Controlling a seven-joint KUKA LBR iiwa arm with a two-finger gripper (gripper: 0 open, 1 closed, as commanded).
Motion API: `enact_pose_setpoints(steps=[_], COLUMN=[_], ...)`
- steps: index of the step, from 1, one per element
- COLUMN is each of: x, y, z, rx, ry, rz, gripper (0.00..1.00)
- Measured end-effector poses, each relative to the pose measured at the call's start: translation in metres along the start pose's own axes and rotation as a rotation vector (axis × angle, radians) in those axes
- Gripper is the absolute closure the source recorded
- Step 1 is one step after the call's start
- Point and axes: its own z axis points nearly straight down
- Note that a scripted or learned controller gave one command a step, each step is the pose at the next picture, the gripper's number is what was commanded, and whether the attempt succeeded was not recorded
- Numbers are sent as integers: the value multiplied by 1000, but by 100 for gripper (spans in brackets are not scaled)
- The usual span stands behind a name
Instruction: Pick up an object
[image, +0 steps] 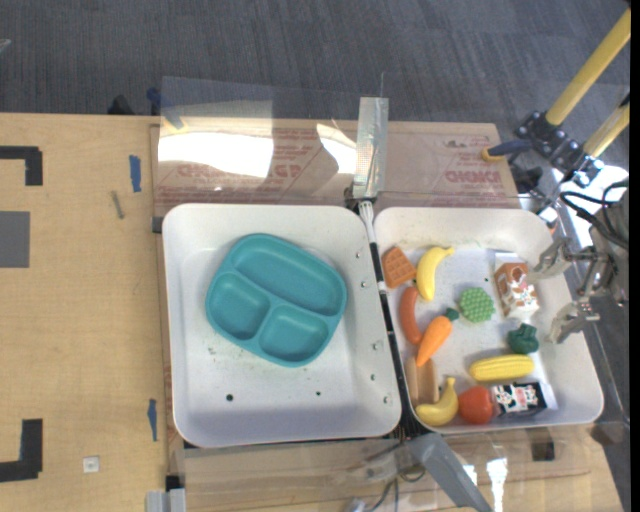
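Left white bin (190, 400): teal three-compartment plastic tray (276, 298).
Right white bin (585, 385): toy foods, including orange carrot (433, 338), yellow banana (432, 270), small milk carton (516, 288).
Gripper (575, 290): at the right bin's right rim; grip state cannot be told.

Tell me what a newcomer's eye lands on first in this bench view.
The teal divided plate stands out first, lying alone in the left white bin. Next comes the bright clutter of toy food in the right white bin: a banana near the top, an orange carrot in the middle and a yellow corn cob lower right. The gripper sits at that bin's right edge.
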Motion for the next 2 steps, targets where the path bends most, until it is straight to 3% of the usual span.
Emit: enact_pose_setpoints(steps=[1,2], x=[35,-66], y=[-6,15], z=[121,145], rx=[4,0], ry=[-19,-8], rz=[163,235], gripper=[0,0])
